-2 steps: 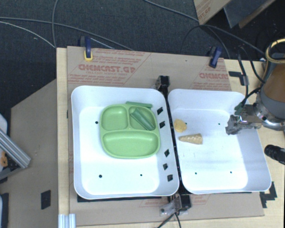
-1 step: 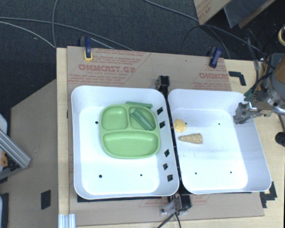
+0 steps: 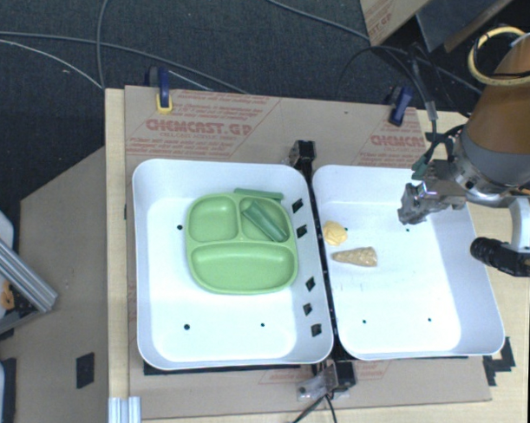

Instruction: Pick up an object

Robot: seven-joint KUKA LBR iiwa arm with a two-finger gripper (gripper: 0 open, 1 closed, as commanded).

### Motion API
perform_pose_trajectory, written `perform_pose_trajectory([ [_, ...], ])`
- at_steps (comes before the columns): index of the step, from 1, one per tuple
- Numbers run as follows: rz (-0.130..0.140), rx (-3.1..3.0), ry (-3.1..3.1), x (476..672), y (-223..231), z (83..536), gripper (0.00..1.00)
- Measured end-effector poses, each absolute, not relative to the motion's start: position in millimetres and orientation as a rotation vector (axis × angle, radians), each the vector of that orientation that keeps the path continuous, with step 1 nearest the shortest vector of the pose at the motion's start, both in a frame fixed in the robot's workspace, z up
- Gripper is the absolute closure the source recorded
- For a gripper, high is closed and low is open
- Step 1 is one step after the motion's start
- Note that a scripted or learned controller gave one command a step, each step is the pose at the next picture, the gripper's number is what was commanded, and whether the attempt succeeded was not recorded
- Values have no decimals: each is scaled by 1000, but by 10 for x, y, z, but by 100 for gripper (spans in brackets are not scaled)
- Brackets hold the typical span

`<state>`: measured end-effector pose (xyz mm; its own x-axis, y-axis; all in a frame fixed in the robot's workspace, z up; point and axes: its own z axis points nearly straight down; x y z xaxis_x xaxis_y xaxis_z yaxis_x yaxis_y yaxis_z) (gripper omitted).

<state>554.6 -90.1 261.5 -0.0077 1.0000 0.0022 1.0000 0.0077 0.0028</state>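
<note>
Two small food pieces lie in the right bin (image 3: 452,334) near its left wall: a round yellow piece (image 3: 334,233) and, just below it, a tan wedge-shaped piece (image 3: 355,256). My gripper (image 3: 414,205) hangs over the upper right part of that bin, roughly 70 pixels to the right of and above the two pieces. Nothing shows between its tips. In the left bin (image 3: 157,315) sits a green divided plate (image 3: 239,244) with a green bean-like object (image 3: 266,220) in its upper right compartment.
Black clips (image 3: 303,153) join the two bins along the middle seam. A blue clamp (image 3: 164,88) and another blue clamp (image 3: 399,103) hold the cardboard sheet at the back edge. Cables run across the dark floor behind the bench.
</note>
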Motion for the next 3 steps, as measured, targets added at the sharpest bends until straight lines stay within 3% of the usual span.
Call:
perform_pose_trajectory([
  [3, -2, 2219, 2231, 5565, 533, 2363, 100],
])
